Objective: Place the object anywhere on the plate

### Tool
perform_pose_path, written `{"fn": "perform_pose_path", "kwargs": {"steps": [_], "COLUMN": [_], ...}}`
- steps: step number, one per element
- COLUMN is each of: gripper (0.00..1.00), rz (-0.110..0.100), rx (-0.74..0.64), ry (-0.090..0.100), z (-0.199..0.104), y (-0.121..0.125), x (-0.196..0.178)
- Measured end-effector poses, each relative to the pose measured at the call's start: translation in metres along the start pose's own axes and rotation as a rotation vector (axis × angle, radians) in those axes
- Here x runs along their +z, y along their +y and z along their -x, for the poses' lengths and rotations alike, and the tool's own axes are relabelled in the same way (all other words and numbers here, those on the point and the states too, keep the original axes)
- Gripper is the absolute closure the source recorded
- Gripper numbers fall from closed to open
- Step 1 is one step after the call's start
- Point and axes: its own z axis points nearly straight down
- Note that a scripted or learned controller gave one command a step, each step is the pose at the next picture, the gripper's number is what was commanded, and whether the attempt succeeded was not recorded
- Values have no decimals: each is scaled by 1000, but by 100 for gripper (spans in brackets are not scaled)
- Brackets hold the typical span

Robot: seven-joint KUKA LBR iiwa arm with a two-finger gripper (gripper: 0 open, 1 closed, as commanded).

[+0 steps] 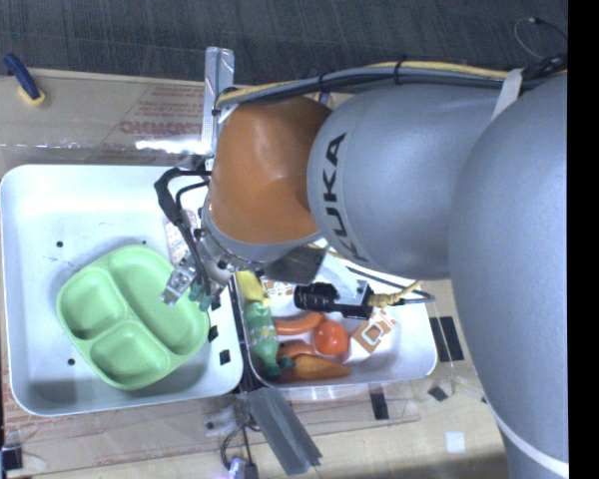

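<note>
On left bin (30, 267): one green plate (120, 327)

Pale green three-compartment plate (130, 322) lies flat in left white bin (30, 267), its right rim directly beneath the gripper (188, 285); carried object not discernible.

bins (20, 267): two
plate (130, 319): one, green, three compartments
tomato (330, 338): one
carrots (314, 368): two
</note>
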Motion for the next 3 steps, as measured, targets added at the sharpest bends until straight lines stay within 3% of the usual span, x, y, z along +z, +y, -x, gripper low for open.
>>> {"fn": "perform_pose_path", "kwargs": {"steps": [1,2,3], "gripper": [0,100,0], "rz": [0,0,0], "rx": [-1,-5,-5], "ry": [0,-1,-1], "z": [0,0,0], "y": [0,1,1], "x": [0,-10,-10]}}
